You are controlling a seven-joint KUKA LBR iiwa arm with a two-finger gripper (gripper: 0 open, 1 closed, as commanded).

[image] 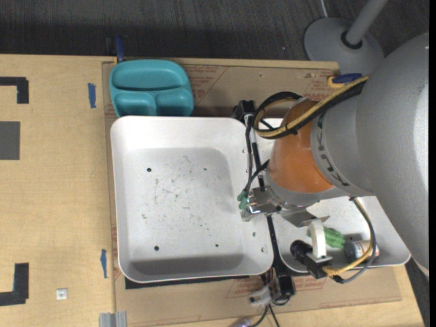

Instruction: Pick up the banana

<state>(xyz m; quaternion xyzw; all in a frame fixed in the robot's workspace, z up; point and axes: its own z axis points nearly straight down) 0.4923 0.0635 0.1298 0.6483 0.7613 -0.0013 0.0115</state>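
Brown cardboard [54, 182] is covering the bench, with dark carpet [204, 12] running behind it and a round grey stand base [334, 39] sitting at the upper right. Two white bins are lying side by side on the cardboard. Only faint scuffs and specks are showing on the floor of the left bin [126, 182]. A teal divided tray [151, 87] is resting just behind its far rim, and strips of blue tape [92, 95] are marking the cardboard near its left wall.

The grey arm [381, 128] is reaching in from the right and hanging over the right bin [398, 254], covering most of it. Its orange band [293, 159] is facing the camera above the strip where the two bins are meeting. The gripper [255, 203] is pointing down at that strip, close to the left bin's right rim, with a small green scrap [242, 200] showing just beside it. Whether the gripper is clenched or released cannot be told, as the wrist is blocking it from above. A green object [335, 238] is lying in the right bin below the wrist. Where the banana is lying cannot be told, with the arm masking so much of the right bin.
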